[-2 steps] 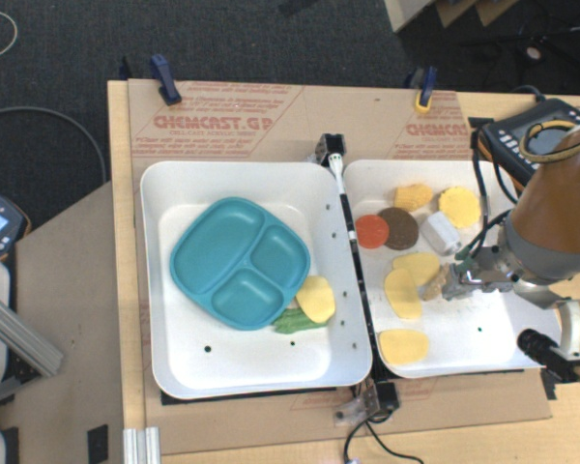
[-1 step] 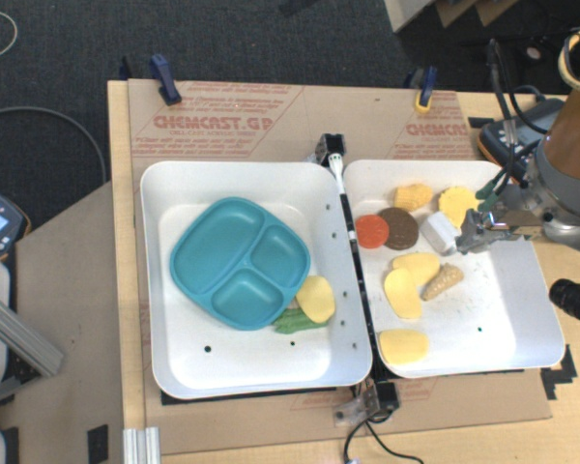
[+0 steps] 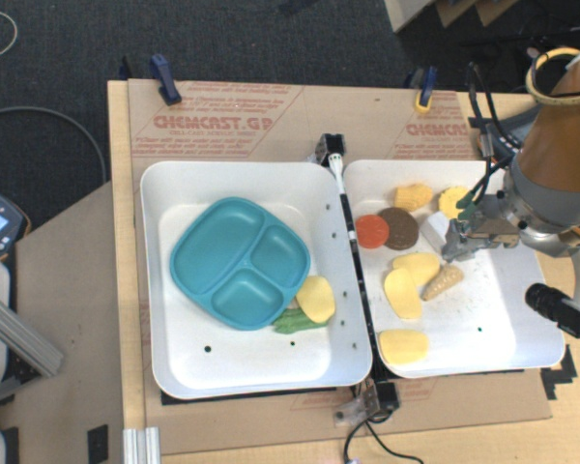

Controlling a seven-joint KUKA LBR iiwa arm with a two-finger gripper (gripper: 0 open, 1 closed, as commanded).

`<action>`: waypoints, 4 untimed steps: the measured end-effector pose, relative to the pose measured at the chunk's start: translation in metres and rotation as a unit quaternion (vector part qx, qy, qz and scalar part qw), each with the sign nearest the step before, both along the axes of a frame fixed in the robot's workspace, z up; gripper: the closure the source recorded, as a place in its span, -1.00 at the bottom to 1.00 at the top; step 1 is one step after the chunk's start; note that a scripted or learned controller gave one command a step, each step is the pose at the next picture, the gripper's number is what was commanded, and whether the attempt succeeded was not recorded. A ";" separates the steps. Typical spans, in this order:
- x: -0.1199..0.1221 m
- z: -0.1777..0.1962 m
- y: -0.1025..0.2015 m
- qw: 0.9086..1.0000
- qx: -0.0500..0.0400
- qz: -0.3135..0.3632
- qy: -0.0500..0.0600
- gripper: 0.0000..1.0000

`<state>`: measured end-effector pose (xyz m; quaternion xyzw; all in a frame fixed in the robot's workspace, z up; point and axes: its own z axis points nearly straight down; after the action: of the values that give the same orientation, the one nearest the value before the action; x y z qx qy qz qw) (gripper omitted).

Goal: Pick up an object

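Fingers: we see the gripper (image 3: 461,243) low over the right bin (image 3: 507,341), its tips close together just above the tan cone-shaped piece (image 3: 442,281); we see nothing held between them, and how far apart they stand we cannot tell at this size.

Task's thing: any object will do; we judge the cone-shaped piece the likeliest target, lying tilted on the bin floor and touching the right edge of a pale yellow piece (image 3: 406,284).

Neighbours: a brown round piece (image 3: 401,227) and a red round piece (image 3: 372,231) sit side by side just left of the gripper; an orange-yellow piece (image 3: 414,196) and a bright yellow piece (image 3: 453,200) lie behind them; another yellow piece (image 3: 403,345) rests near the front wall.

Step in hand: in our judgement, the descent onto a target; to do it well, we would centre the tips across the cone's narrow width, keep clear of the pale yellow piece beside it, and close only once the tips straddle it; a cone may squirt out if pinched on its taper.

Left bin: the left bin (image 3: 174,336) carries a teal divided plate (image 3: 239,261), with a yellow piece (image 3: 316,299) and a green piece (image 3: 298,322) at its front right edge.

Writing: the brown sheet on the table (image 3: 126,259) reads "CHEMCAST GP" in red, repeated behind the right bin; the smaller print we cannot read.
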<state>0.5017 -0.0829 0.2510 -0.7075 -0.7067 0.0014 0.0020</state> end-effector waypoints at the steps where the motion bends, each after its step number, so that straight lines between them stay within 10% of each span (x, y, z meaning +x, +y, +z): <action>1: -0.024 -0.010 0.039 1.000 0.001 0.002 0.000 1.00; 2: -0.021 0.122 0.142 1.000 0.002 0.008 -0.011 1.00; 3: -0.023 0.079 0.140 1.000 0.000 0.000 0.000 1.00; 4: -0.023 0.136 0.282 1.000 0.003 0.009 -0.006 1.00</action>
<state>0.4782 0.1991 0.3873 -0.7012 -0.7130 -0.0048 0.0002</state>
